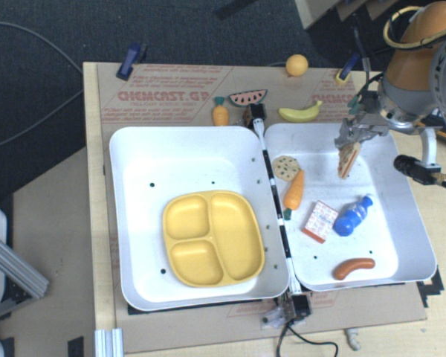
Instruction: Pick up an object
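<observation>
We see two white bins side by side on the table (104,199). The left bin (134,169) has a yellow tray (212,238) in it, with three parts.

The right bin (401,229) holds many small things. A round cookie (285,167) sits near the left wall, and an orange carrot (293,190) lies just below it. Next to them is a small red and white box (320,221). A blue bottle (352,216) lies on its side, just beside the box. A brown sausage (353,268) lies near the front of this bin.

The arm (416,65) comes in from the right. Its end effector (348,159) is over the top part of the right bin. A thin tan thing (347,162), like a little stick, is right under its tip. We cannot tell if the end effector grips it or has let go.

Behind the bins, on the table, we see a yellow banana (300,112), a slice of watermelon (248,96), a small orange fruit (221,114) and a round orange ball (297,65). A blue clip (129,62) sits at the back left edge of the table
</observation>
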